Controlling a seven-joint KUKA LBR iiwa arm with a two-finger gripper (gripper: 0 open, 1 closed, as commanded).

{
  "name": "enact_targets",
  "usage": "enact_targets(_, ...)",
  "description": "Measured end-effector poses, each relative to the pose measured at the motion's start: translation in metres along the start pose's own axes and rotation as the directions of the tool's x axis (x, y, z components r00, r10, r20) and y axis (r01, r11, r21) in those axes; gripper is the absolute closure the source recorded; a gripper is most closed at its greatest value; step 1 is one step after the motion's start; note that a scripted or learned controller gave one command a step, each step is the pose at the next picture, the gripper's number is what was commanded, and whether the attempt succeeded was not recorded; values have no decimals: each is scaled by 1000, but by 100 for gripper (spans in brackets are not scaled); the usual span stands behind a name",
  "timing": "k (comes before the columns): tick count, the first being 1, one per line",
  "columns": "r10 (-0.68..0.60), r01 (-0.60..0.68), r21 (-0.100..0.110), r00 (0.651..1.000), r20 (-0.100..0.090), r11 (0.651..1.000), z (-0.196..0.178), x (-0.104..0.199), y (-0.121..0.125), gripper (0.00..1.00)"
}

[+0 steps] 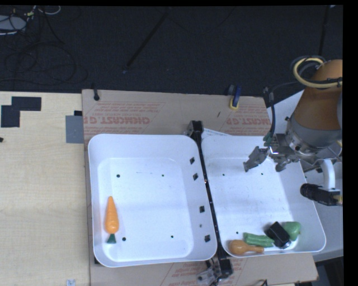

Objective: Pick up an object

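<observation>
Cardboard (168, 111) printed with reversed lettering covers the bench under both white bins, and pale wood (39, 195) lies bare to the left with a few dark patches near its far edge. Beyond the bench the floor is dark, with cables (33, 17) trailing across it. A blue-and-yellow clamp (235, 98) sits at the cardboard's far edge.

A carrot (111, 215) lies alone by the left wall of the left bin (140, 142), near the front-left corner, its green end toward the front. Along the front edge of the right bin (251, 145), toward the front-right corner, lie a tan pear-shaped thing (244, 247), a green pod (258, 240), a black block (278, 234) and a paler green piece (291, 228), bunched and touching; the block partly covers both green things, so their shapes are hard to read.

The gripper (267, 156) hangs over the far right part of the right bin, well apart from that bunch. Its fingers stand spread, with nothing between them. The arm (319, 106) is cut off at the right.
</observation>
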State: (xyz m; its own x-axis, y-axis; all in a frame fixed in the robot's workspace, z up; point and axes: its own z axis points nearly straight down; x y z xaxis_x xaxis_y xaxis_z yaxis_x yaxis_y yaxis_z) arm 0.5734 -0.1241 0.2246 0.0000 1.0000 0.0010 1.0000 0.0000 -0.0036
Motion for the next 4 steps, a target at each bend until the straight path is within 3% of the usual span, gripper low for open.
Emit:
enact_targets(1,-7,7,-14,1000,1,1000,-115,56,20,0)
enact_targets(2,-9,9,-8,1000,-1,1000,-172,130,33,0)
enact_targets(3,0,0,14,1000,1,1000,48,129,36,0)
enact_targets(4,4,-4,1,1000,2,1000,28,127,39,100)
